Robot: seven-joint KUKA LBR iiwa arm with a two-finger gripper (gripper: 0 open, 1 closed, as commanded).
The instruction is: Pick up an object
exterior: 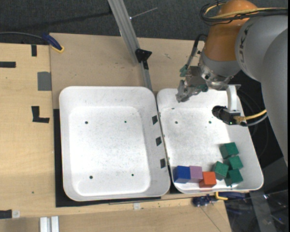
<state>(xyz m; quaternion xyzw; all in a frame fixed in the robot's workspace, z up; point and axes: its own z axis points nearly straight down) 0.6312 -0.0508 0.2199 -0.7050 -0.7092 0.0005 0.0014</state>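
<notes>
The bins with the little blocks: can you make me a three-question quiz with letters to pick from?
1. Where do the blocks lie?
A. Left bin
B. Right bin, near corner
C. On the bench

2. How many green blocks are there?
A. One
B. Two
C. Four

3. Where is the gripper?
A. Above the right bin's far edge
B. Down among the blocks
C. Over the left bin

Answers:
1 B: the blue block and the others sit in the right bin.
2 C: four green blocks cluster together.
3 A: the gripper hangs there, away from the blocks.

no readable text, labels or numbers
</notes>
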